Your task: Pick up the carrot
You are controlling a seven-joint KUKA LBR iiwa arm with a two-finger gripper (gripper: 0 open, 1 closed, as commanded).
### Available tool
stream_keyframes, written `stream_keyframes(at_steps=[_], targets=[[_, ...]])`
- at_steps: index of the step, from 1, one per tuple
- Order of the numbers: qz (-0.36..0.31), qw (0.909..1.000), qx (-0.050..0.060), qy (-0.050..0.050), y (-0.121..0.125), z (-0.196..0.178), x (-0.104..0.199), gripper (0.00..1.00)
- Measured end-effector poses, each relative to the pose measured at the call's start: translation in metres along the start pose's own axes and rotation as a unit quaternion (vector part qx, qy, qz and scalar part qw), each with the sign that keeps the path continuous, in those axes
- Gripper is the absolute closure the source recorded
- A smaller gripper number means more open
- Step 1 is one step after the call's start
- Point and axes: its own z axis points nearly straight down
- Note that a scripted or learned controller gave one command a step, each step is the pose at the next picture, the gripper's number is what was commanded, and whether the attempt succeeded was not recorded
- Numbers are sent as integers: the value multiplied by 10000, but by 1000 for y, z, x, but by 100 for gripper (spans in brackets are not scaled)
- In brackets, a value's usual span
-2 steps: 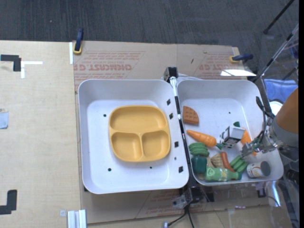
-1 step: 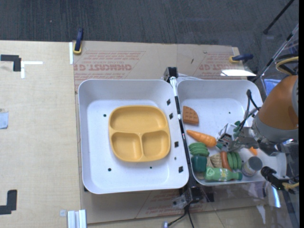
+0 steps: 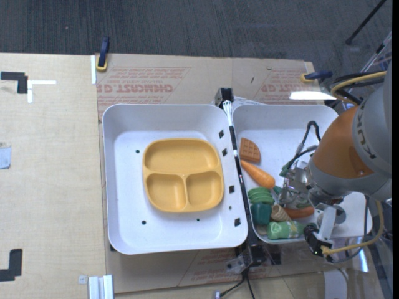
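Carrot: the carrot [image 3: 258, 174] lies in the right bin [image 3: 283, 124], just below the waffle piece [image 3: 250, 149] and close to the divider wall shared with the left bin [image 3: 118, 185]; smooth, orange, tapered plastic.
Axis: its length runs on a slant, from upper left down to lower right, thicker toward the lower-right end.
Tool: the tool [image 3: 292, 195] hangs low over the right bin, to the right of and slightly below the carrot, near but apart from it; whether it is spread or closed cannot be told, as the wrist hides it.
Arm: grey, with a broad orange band, reaching in from the right.
Neighbours: green toy vegetables [image 3: 260, 199] and an ice-cream cone [image 3: 280, 213] crowd just below the carrot; a likely hindrance.
Left bin: holds a yellow three-compartment plate [image 3: 183, 174], matte and rounded.
Bench: pale wood.
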Motion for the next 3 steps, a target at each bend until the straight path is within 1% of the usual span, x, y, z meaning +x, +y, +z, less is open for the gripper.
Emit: stream_keyframes(at_steps=[1,2,3], targets=[[9,10000,-3,-4,0,0,-1,0],[754,9972,14,-18,44,1,20,0],[2138,9769,-2,-20,115,-1,0,0]])
